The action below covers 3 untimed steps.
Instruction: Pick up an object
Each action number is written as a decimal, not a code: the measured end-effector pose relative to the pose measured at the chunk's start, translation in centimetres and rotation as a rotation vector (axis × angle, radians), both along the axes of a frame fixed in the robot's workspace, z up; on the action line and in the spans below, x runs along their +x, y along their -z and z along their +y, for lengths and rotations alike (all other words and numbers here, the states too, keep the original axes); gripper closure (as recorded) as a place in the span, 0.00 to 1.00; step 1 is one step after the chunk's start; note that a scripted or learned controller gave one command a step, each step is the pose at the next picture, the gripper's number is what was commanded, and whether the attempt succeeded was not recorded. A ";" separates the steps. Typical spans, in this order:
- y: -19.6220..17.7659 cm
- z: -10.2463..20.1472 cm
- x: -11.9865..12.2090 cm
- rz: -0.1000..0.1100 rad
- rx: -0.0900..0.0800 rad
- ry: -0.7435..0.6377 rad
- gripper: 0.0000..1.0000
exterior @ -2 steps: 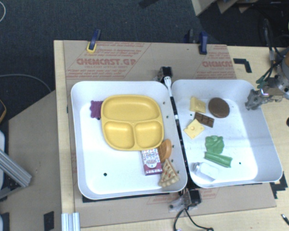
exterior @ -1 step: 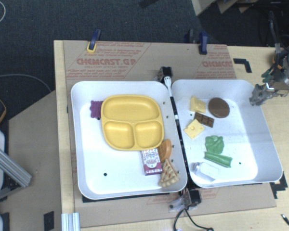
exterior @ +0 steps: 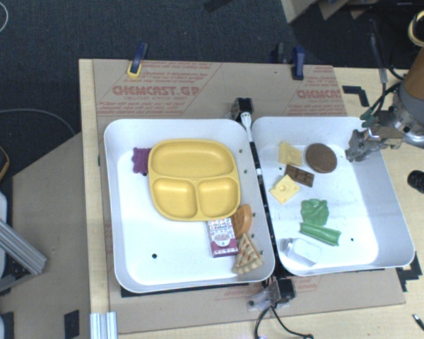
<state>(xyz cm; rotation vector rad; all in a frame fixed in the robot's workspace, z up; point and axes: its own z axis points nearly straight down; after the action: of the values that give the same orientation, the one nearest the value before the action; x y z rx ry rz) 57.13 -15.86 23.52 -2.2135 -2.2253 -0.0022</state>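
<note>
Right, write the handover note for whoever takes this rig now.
Hand: at the right bin's upper right edge, nothing seen in it; whether its fingers are open cannot be told.
Right bin: brown round piece, two yellow cheese-like pieces, dark bar, green toy vegetable, white item.
Left bin: yellow divided tray, purple piece, small red box, waffle-like piece, orange-brown piece.
Done: nothing picked yet.
Left: grasp and lift one object; the brown round piece lies closest to the hand.

tray (exterior: 194,179) lies in the left bin (exterior: 127,232); carton (exterior: 222,236) just before it; cookie (exterior: 321,157) in right bin (exterior: 381,217).
</note>
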 end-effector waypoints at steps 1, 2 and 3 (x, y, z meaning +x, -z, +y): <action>-0.5 5.3 -0.7 0.001 0.001 -0.001 1.00; 0.3 10.6 -1.7 0.002 0.000 -0.001 1.00; 2.1 9.6 -2.5 0.003 -0.002 0.007 1.00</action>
<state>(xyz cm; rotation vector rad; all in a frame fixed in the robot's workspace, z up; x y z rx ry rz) 54.62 -6.26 21.46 -2.2206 -2.2176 0.0040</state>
